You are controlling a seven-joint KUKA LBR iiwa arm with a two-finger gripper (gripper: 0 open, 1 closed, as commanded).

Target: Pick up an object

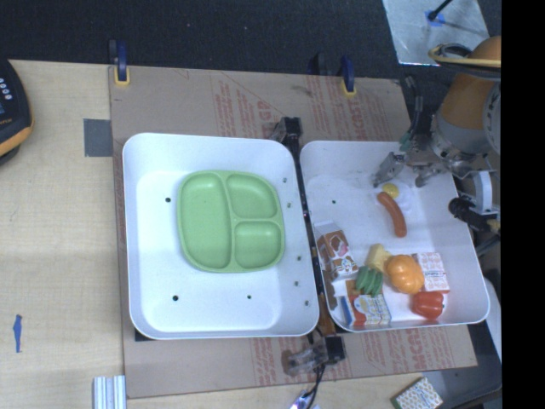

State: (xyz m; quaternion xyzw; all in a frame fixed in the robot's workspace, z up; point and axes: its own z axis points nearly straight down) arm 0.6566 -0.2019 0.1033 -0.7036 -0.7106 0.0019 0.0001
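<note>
Upper right of frame: gripper [407, 170] over right bin [341, 164], fingers spread apart, clamping nothing | sausage [392, 213] just below | green divided plate [230, 221] centre-left.

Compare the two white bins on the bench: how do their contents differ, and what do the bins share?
The left bin holds one thing, a green divided plate lying flat at its centre; the right bin holds many small toy foods, among them a sausage and an orange. The gripper is over the right bin, not the left. Both are shallow, white and side by side.
</note>
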